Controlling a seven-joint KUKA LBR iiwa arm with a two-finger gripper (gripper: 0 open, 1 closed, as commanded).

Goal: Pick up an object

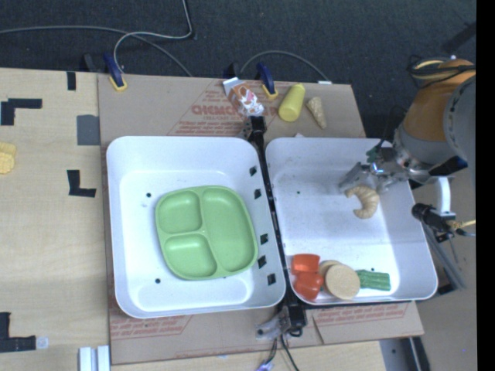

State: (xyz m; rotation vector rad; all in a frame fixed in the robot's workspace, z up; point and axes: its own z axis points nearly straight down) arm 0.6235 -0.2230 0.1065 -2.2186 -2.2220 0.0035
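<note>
My gripper (362, 178) is low in the right bin (309, 168), near its far right side. The grey arm with its orange band (433, 110) reaches in from the right. A tan croissant-shaped piece (366, 200) lies on the bin floor just below and in front of the gripper, touching or nearly touching it. Along the bin's near edge sit two orange-red pieces (306, 273), a round beige disc (341, 280) and a small green piece (375, 280).
The left bin (128, 161) holds a green divided plate (206, 231). Behind the bins on the cardboard lie a yellow cylinder (291, 103), a beige cone (317, 112) and a small packet (244, 97). Cables run across the dark floor at the back.
</note>
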